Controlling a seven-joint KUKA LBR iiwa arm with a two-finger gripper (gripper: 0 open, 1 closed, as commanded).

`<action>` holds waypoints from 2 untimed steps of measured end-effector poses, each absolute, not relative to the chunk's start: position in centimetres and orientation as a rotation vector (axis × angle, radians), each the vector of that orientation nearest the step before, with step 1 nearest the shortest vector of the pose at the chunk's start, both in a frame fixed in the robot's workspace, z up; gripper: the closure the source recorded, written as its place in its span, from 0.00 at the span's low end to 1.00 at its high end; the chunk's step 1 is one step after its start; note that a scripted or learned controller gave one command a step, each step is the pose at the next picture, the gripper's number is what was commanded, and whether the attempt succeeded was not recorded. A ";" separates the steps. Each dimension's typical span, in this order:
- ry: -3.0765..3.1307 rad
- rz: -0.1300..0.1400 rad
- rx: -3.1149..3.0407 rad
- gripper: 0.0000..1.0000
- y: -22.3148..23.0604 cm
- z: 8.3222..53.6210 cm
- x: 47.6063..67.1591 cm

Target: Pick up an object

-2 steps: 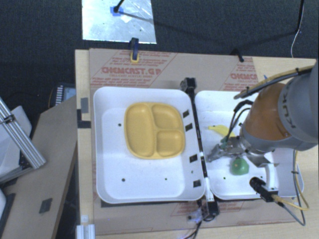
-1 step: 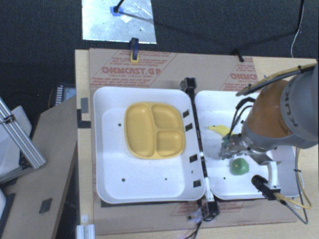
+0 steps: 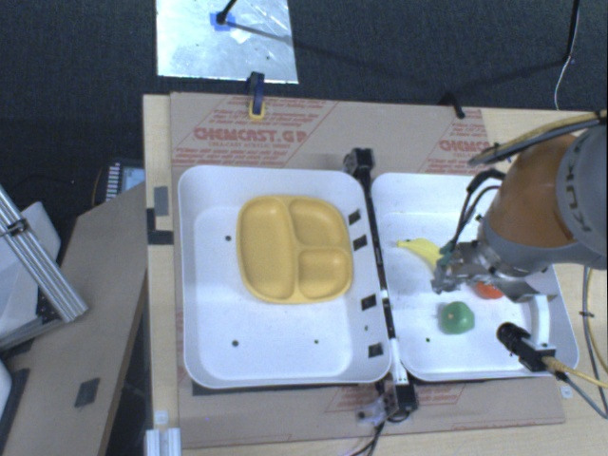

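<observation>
A grey KUKA arm [image 3: 546, 202] with an orange band reaches in over the right-hand white bin [image 3: 418, 198], its gripper [image 3: 454, 272] low above the bin floor; how its jaws stand cannot be told from here. The left-hand bin [image 3: 204, 283], beside the right one, holds a yellow compartment plate [image 3: 290, 247] at its middle. In the right-hand bin a yellow banana-shaped toy [image 3: 421, 249] lies just left of the gripper, a small green object [image 3: 457, 317] sits near the bin's front, just below the gripper, and a small red-orange piece [image 3: 488, 292] shows at the gripper's right. Crowded this closely, the toys could be nudged aside, leaving a closing grip with nothing
</observation>
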State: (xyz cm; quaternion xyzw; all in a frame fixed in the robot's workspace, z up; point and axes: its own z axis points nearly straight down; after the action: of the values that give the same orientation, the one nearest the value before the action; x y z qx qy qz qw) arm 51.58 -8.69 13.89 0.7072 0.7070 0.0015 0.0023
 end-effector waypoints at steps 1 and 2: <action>2.223 0.007 2.212 1.00 -8.0 19.6 52.5; 2.223 0.005 2.213 1.00 -7.8 23.9 52.5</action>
State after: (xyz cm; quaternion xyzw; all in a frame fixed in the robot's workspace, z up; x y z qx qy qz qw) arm 52.54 -7.79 23.87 0.7055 0.7087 0.0017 0.0023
